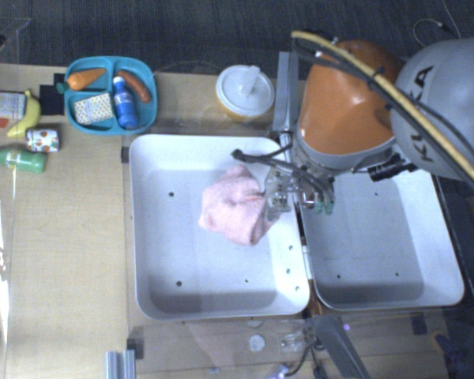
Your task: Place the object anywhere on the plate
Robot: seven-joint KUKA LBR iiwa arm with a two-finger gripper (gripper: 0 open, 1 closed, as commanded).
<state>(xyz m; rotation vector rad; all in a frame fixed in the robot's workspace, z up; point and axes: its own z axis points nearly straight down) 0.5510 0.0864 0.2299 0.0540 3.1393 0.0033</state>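
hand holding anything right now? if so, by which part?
Cannot tell. The hand sits at the right edge of the pink cloth in the left bin, but whether any cloth is pinched is unclear.

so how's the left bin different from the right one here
The left bin holds a crumpled pink cloth near its right side; the right bin shows bare white floor. The gripper hangs over the left bin's right edge beside the cloth, while the arm's orange band covers the right bin's upper left part. Small dark dots mark the left bin's floor; few show on the right bin's. Both are shallow, white and sit touching side by side.
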